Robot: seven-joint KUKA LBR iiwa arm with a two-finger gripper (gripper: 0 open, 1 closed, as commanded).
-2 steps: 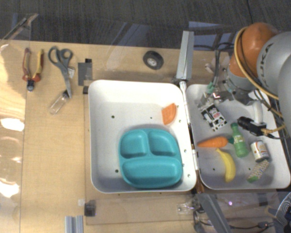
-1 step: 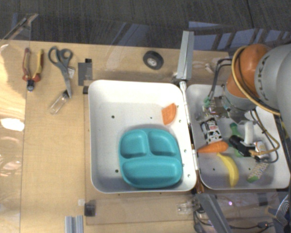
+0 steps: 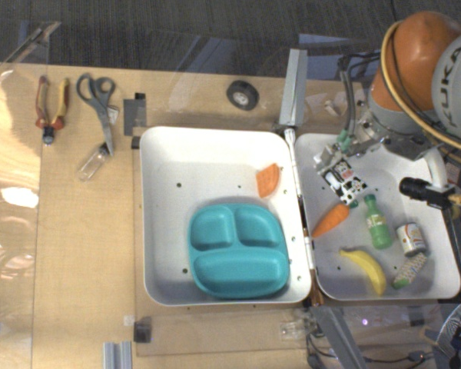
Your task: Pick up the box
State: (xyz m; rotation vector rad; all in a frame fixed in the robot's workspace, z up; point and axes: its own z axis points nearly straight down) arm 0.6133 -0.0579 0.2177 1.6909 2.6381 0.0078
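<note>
One fixed camera looks down at a slant on both bins [image 3: 150, 206], arm [image 3: 426, 60] entering from right.

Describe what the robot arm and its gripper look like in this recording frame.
The arm is a bulky, rounded grey body with a wide orange band and part of the black KUKA lettering on its shell. Yellow and black cables loop around its side. The gripper is a small metal and black assembly with some green parts and thin wires running to it.

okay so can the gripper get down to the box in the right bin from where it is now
Probably yes. The gripper hangs just above the box at the right bin's upper left, with nothing lying on it; the carrot and green bottle sit lower down.
</note>
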